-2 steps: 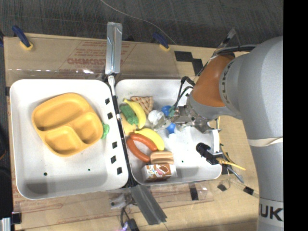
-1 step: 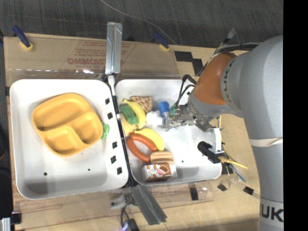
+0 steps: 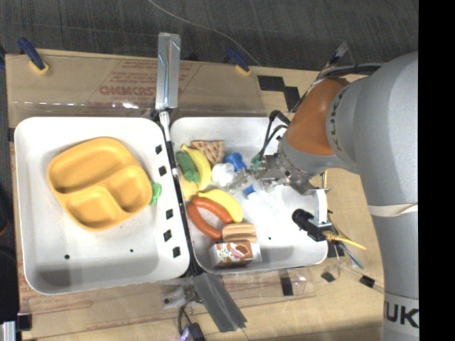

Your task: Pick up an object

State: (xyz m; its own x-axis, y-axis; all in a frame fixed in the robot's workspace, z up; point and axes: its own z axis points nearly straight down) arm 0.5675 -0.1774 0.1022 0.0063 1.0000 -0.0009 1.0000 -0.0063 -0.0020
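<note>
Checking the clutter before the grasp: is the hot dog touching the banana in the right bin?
Touching. The camera view shows the hot dog curving right against the underside of the banana, with no white bin floor visible between them.

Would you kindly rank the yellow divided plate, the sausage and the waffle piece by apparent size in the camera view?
1. yellow divided plate, clearly largest.
2. sausage, a curved red link.
3. waffle piece, partly hidden behind the banana, so its full size is uncertain.
</note>
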